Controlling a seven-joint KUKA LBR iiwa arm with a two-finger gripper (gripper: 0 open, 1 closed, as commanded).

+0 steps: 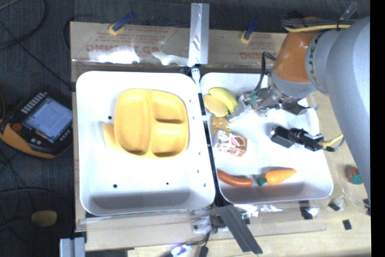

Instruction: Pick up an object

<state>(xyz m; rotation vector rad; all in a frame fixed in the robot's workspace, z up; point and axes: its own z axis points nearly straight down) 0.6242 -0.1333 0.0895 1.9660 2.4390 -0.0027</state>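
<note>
Yellow and divided, a tray point(150, 122) lies in the left bin point(120, 192). In the right bin point(314, 180) a banana point(218, 100), plump, curved and pale yellow, sits in the far left corner by the wall. Nearer lie a printed packet point(231, 143), a sausage point(234, 179) and a carrot point(280, 176). The gripper point(249, 99) hangs just right of the banana; whether it is released or clenched, I cannot tell.

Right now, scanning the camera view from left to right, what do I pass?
Handheld device → yellow divided tray → yellow banana → end effector → orange carrot. The sausage and patterned packet overlap the banana's span, so they are left out.
</note>
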